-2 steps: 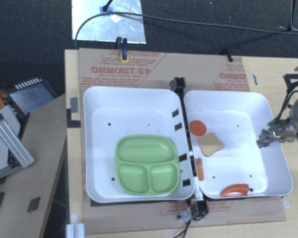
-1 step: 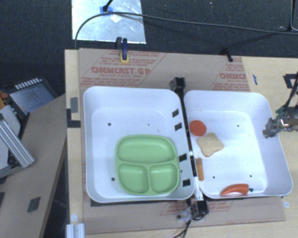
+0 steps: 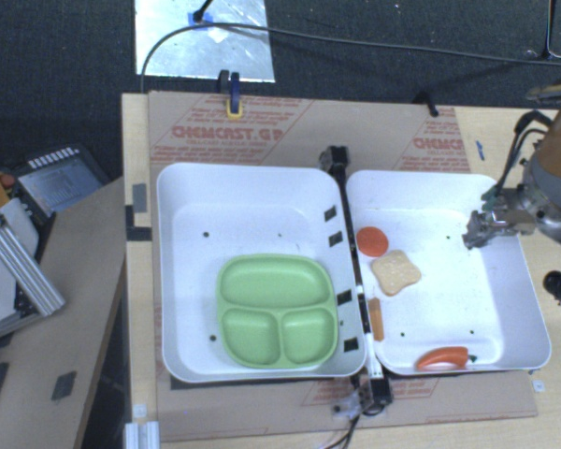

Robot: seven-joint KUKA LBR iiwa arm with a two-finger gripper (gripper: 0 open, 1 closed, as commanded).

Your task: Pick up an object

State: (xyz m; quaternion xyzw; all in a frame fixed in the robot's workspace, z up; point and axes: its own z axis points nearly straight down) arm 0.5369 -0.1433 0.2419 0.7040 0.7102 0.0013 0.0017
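Candidate pick: tan bread-shaped piece (image 3: 395, 272) in the right bin (image 3: 514, 297), left half, just below the orange-red disc (image 3: 372, 241). Looks like light rigid toy food, flat and low, probably slick plastic; best bet is pinching across its narrow waist. Thin orange-brown stick (image 3: 376, 318) lies against the bin's left wall, and an orange-red carrot-like piece (image 3: 441, 357) against the front wall, both awkward to get at. End effector (image 3: 480, 227) sits over the bin's right half, well apart from all of them, nothing between its fingers; can't tell its opening. Green divided plate (image 3: 279, 309) in left bin (image 3: 196, 213)
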